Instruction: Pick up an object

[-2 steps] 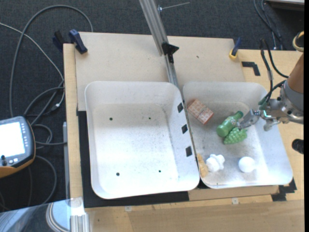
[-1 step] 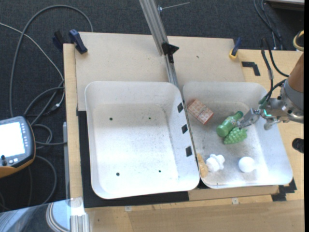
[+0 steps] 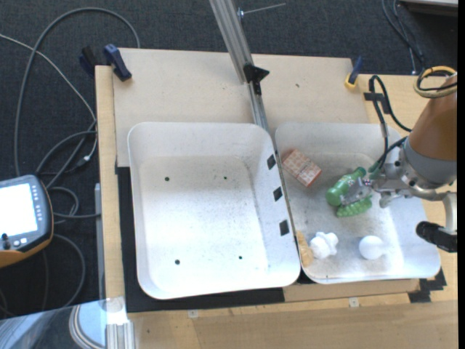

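Camera view: the arm [image 3: 436, 133] comes in from 3 o'clock and its claw [image 3: 361, 188] sits low in the right bin [image 3: 341, 138], right at the green object [image 3: 347, 193]. The step in hand looks like the grasp itself: the metal fingers [image 3: 357, 186] appear to straddle the top of the green object, narrow against it, but I cannot tell whether they truly grip it or merely touch it. The object rests on the bin floor, so nothing is lifted yet. The next move likely calls for a firm close, then a straight rise, checking that the green object comes up with it.

Containers: 2 shallow white bins lie side by side on the worktop [image 3: 189, 86]. The left bin [image 3: 145, 140] shows a bare, speckled floor. The right bin holds 4 things: a pinkish checked block [image 3: 301, 167] at 10 o'clock of the green object, a small white knobbly piece [image 3: 324, 243] at 7 o'clock near the front wall, a white ball [image 3: 371, 247] at 5 o'clock, and the green object itself, near the bin's middle.
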{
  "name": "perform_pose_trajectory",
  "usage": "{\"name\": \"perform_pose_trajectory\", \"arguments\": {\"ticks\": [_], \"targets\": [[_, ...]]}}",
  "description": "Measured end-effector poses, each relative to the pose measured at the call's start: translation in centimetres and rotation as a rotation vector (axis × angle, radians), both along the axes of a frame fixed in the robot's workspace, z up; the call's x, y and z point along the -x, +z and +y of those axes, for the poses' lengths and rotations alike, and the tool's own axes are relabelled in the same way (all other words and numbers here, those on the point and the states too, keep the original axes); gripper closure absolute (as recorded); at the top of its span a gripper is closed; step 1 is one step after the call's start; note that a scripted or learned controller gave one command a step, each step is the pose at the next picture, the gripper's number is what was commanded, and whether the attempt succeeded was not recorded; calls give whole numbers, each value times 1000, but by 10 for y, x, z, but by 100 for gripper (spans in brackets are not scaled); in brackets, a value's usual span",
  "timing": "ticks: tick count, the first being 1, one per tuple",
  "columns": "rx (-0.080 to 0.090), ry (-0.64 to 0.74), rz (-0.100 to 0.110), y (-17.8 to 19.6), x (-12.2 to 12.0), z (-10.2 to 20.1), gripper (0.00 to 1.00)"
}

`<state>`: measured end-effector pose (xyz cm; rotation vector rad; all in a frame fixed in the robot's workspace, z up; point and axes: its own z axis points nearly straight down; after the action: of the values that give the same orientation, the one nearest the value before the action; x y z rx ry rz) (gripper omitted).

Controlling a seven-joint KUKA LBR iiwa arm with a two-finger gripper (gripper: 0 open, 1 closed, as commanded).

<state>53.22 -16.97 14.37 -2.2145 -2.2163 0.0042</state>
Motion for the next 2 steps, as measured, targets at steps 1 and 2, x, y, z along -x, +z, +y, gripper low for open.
{"name": "perform_pose_trajectory", "arguments": {"ticks": [1,2], "targets": [[0,-1,0,-53,1,1,0],[3,0,-8,-39,-1,1,100]]}}
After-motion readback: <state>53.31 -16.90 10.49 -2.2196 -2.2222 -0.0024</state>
